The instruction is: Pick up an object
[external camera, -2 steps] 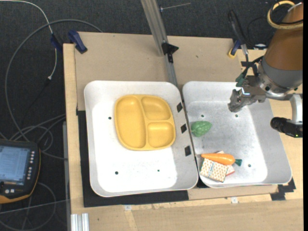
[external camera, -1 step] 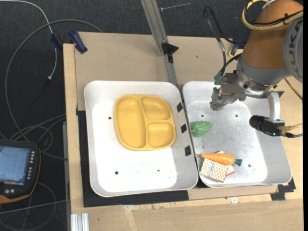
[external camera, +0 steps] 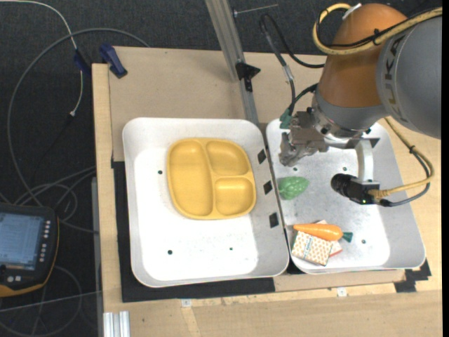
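Overhead, the end effector (external camera: 292,154) is hovering in the right bin (external camera: 393,188), fingers' state impossible to tell. A green object (external camera: 293,186) is lying just at its 6 o'clock; a carrot (external camera: 319,231) and packet (external camera: 312,248) are sitting further toward 6 o'clock. A yellow tray (external camera: 210,177) is resting in the left bin (external camera: 144,188).

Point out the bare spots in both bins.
Left bin: bare floor below the yellow tray. Right bin: bare floor right of the carrot. Crowded around the green toy, the gripper, and the carrot and packet corner.
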